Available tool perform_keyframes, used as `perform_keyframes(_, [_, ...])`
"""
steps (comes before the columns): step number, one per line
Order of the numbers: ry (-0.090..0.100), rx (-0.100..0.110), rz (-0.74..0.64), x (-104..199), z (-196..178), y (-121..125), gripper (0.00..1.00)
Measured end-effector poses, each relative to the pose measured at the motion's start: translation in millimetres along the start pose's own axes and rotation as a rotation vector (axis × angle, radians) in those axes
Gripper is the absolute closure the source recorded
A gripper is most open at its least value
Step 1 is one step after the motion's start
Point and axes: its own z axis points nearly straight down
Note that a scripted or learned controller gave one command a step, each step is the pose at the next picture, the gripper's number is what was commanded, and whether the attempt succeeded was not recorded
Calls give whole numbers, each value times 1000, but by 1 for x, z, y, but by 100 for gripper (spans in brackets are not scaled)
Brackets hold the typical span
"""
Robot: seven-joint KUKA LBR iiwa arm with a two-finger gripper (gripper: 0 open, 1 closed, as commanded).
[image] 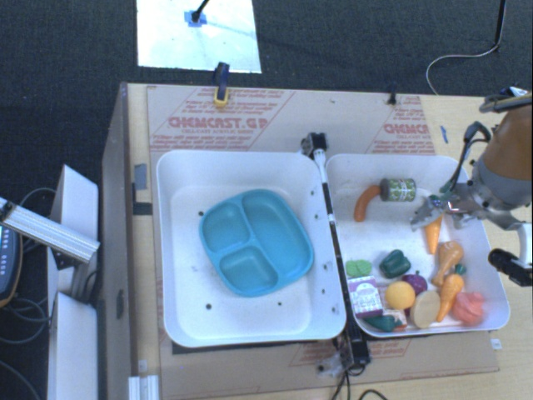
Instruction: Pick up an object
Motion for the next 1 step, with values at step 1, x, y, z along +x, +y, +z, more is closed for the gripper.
perform_keyframes(1, [0,-3,-2,0,-11,1,100])
